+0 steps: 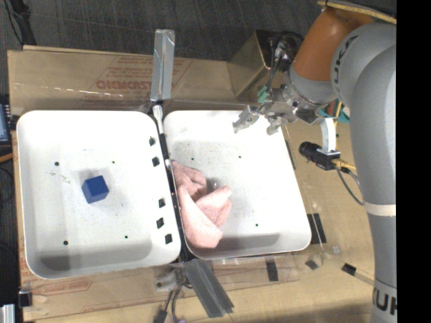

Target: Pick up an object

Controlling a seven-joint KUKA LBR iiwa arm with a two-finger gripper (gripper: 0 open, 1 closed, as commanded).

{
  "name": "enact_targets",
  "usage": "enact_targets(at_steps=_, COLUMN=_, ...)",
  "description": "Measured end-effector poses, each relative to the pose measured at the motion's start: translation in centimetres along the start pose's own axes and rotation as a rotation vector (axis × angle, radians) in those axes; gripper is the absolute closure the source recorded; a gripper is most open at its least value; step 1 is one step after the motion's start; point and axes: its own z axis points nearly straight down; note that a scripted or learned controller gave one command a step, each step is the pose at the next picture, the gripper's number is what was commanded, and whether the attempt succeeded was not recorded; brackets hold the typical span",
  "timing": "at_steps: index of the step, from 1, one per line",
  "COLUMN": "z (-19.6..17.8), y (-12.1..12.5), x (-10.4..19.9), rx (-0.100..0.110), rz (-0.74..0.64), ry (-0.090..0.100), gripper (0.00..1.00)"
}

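A pink cloth (200, 204) lies crumpled in the right bin (269, 180), against its left wall near the front. A blue cube (95, 188) sits in the left bin (40, 147), left of its middle. My gripper (258, 122) hovers over the back edge of the right bin, well behind and to the right of the cloth. Its two fingers are spread apart with nothing between them.
A metal divider post (162, 66) stands upright at the back between the two bins. Brown cardboard (81, 73) lies behind the bins. The arm's body fills the right side of the view.
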Motion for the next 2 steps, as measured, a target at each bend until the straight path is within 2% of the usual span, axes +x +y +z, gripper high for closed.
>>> enact_targets(at_steps=1, z=11.3, y=-5.2, x=3.1, rx=0.002, rz=-0.028, ry=0.0, gripper=0.0)
enact_targets(at_steps=2, z=12.5, y=-9.1, x=4.6, rx=-0.001, rz=-0.166, ry=0.001, gripper=0.0)
